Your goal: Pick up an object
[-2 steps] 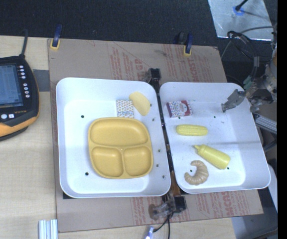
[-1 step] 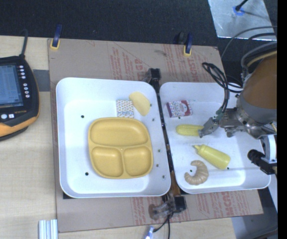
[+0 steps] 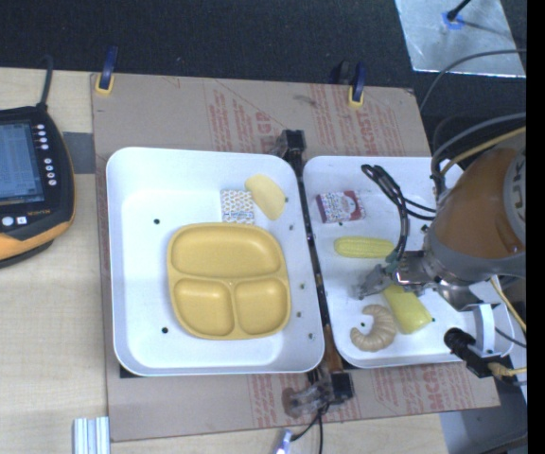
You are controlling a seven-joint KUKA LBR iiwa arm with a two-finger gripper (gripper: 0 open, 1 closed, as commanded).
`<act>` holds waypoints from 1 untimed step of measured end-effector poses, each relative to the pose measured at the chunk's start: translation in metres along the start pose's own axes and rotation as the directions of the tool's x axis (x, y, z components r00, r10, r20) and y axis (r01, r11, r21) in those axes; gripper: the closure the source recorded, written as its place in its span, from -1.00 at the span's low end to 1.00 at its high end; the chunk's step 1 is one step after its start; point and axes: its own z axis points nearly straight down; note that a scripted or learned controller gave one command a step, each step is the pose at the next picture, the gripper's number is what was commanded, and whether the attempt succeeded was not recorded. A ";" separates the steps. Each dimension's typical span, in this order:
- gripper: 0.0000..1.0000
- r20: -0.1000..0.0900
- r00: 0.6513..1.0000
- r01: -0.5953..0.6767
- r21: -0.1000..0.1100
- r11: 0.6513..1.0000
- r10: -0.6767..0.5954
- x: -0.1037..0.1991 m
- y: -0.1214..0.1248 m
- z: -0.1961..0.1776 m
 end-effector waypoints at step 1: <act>-1.00 0.002 1.000 -0.001 -0.006 1.000 0.001 -0.045 0.056 -0.124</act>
